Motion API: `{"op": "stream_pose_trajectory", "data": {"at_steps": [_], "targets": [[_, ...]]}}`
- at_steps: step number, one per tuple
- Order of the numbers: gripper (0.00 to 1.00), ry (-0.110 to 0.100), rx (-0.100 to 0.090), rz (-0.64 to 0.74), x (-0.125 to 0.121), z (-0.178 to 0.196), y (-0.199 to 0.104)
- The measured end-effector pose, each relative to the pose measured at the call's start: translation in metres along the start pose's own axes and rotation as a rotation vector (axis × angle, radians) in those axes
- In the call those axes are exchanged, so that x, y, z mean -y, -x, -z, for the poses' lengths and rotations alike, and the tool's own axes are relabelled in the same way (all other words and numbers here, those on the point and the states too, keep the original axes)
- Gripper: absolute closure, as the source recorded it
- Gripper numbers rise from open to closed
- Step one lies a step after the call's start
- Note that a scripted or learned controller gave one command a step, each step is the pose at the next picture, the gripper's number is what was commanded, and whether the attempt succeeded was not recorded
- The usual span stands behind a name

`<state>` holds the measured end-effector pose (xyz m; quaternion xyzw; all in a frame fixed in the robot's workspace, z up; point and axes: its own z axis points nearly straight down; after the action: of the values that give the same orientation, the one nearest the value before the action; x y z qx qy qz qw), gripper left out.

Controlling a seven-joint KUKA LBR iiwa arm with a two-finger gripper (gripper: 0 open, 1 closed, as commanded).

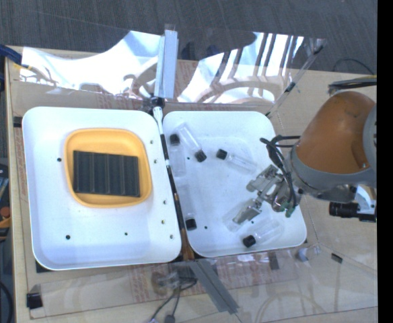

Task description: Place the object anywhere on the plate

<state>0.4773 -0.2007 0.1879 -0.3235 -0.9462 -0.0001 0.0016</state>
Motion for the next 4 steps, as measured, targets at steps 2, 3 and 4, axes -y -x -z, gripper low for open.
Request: {"op": "stream_pose_trajectory", "data": {"at_steps": [2, 3, 4], "targets": [[0.00, 0.000, 0.007, 0.572, -0.010, 0.042, -0.007], [0.00, 0.000, 0.006, 0.572, -0.010, 0.042, -0.008], [0.00, 0.000, 0.006, 0.572, -0.010, 0.042, -0.008]]}}
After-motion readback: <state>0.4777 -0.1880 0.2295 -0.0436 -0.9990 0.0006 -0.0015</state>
